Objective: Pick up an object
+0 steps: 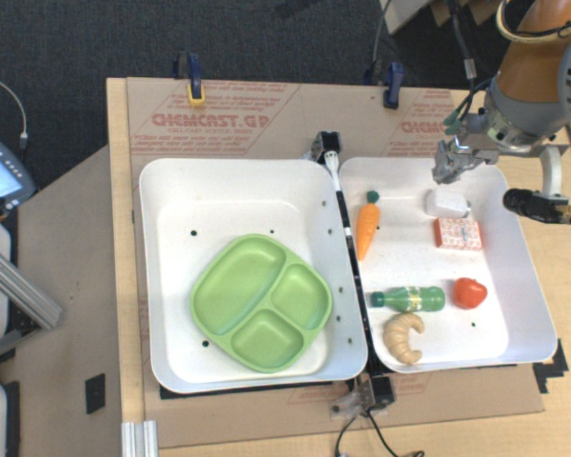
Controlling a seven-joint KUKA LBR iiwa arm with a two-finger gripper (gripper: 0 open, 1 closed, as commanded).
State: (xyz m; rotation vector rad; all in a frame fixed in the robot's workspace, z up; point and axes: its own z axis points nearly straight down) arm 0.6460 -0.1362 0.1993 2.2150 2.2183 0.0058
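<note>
The left bin (pixel 162 255) carries a green divided plate (pixel 260 301) toward its near right corner. In the right bin (pixel 523 293), a carrot (pixel 366 228) lies by the left wall, with a green bottle (pixel 409 299) and a croissant (pixel 404 337) near the front edge, a tomato (pixel 469 293) to their right, and a red-and-white box (pixel 458 233) farther back. The gripper (pixel 450 171) hangs over the far edge above a small white block (pixel 447 202); whether its claw is apart or together, I cannot tell.

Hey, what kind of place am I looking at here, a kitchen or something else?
Probably a robotics lab bench: a robot arm over two white bins, toy food like a carrot, and a board clamped down.
</note>
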